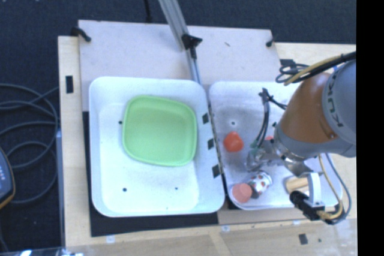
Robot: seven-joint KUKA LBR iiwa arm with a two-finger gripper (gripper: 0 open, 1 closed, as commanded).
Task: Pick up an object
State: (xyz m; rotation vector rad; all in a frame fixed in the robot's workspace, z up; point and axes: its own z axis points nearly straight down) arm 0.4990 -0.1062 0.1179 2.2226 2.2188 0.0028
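The right bin holds a small orange ball near its left wall. At its front edge lies a salmon-pink round piece, with a small white, red and dark speckled object touching its right side. My gripper hangs low in this bin, under the grey and orange arm. It sits just above the speckled object and to the right of the orange ball. A pale wooden block shows under the arm at the front right.
The left bin holds a square light-green plate. A metal pole slants over the bench from the top to the gap between the bins. Cables lie on the dark floor at left.
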